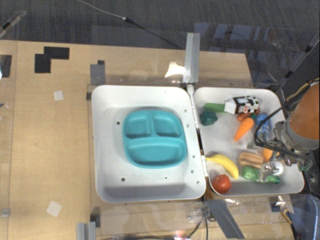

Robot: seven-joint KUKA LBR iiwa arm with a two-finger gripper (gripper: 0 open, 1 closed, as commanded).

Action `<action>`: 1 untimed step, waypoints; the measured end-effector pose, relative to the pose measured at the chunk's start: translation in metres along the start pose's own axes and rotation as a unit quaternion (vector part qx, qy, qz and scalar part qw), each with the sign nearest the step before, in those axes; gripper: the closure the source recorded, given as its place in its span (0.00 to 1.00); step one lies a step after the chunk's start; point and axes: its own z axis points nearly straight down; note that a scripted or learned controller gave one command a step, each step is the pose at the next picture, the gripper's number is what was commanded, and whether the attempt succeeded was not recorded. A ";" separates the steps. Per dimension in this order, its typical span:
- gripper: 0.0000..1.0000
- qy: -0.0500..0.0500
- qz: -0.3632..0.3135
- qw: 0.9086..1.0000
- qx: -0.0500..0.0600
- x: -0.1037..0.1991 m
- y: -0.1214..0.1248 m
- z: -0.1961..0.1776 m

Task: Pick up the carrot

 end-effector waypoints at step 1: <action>0.00 -0.002 0.023 1.000 0.001 -0.036 0.015 0.020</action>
